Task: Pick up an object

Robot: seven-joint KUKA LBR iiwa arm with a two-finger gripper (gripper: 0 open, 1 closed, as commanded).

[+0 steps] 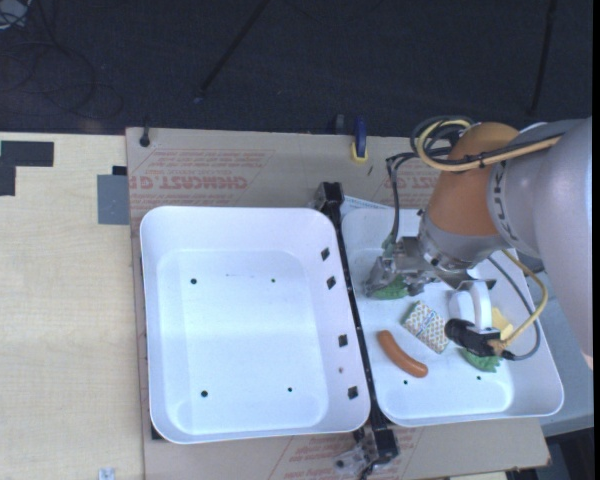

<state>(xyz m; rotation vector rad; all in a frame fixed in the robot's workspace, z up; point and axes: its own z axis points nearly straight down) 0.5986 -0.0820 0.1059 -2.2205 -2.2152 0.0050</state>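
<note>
From my overhead camera I see the arm (528,193) coming in from the right, bent steeply down, its orange band (468,196) over the far half of the right bin (536,404). The gripper (395,271) sits low near that bin's inner wall; I cannot tell whether it is open or closed. A green piece (384,291) lies just beside the gripper, on its near side, possibly touching it. Nearer me from the gripper lie a patterned block (426,325) and an orange sausage (402,354), close together. A second green scrap (486,361) lies well apart, to the right. The left bin (242,220) is beyond the wall. The cardboard sheet (212,166) carries red print, upside down and too blurred for me to read.
</note>
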